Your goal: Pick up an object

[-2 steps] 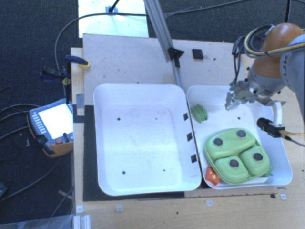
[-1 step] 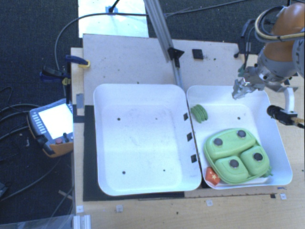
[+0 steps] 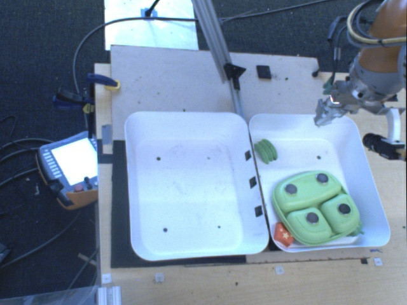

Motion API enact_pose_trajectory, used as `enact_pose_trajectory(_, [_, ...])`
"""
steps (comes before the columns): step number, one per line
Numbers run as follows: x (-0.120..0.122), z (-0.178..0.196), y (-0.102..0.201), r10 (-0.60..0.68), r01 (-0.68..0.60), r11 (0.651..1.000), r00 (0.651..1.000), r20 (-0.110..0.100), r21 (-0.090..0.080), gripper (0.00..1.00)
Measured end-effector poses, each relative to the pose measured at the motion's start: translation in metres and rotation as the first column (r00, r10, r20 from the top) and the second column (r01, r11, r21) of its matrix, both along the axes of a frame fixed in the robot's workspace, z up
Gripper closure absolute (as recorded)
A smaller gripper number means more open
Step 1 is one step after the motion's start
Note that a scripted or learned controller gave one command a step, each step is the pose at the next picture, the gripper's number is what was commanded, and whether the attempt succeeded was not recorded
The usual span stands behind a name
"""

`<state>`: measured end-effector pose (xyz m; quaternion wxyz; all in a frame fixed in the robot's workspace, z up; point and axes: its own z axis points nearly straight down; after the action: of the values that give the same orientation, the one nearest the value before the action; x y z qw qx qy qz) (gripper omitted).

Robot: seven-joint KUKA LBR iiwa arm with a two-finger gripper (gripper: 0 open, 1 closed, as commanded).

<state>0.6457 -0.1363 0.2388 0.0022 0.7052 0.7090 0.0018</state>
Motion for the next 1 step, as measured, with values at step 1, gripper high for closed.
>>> enact_pose_trajectory(1, [-0.0034,-0.0065,0.0458,0.003,-0.003,1.000,1.000,-0.004,0.001,1.00])
